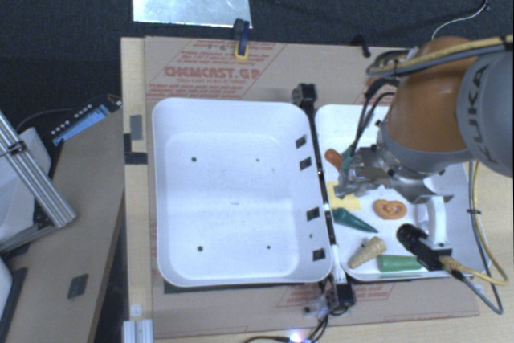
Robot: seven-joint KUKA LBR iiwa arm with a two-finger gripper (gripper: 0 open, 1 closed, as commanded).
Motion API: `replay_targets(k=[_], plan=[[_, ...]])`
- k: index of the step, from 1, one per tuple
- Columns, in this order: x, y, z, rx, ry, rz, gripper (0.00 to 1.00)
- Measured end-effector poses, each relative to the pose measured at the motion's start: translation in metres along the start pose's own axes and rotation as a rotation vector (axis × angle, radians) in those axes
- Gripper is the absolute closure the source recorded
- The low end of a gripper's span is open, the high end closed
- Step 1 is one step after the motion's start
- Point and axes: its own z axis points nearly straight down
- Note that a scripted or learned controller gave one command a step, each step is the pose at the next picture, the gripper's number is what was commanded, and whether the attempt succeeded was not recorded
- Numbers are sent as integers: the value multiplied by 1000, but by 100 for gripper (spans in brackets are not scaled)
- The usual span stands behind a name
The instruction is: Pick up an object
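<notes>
From above, the arm (434,108) reaches over the right bin (341,120), its hand (347,177) low near that bin's left wall. How far its grip is open cannot be told. Just beside it lie a dark green piece (349,218), an orange pretzel shape (391,210), and a tan cone (365,252).

The cardboard sheet (217,64) under the bins reads, as best seen, "CHEMCAST GP"; the arm (490,120) shows "KUKA".

The arm (438,104) is covering much of the right bin (337,118); an orange object (332,157) is peeking out beneath it.
</notes>
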Motion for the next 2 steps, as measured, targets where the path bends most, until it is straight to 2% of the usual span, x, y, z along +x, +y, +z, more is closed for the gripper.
replay_targets(k=[1, 2], plan=[[20, -3, 40, 1, 0, 1, 100], [0, 32, -120, -19, -2, 3, 100]])
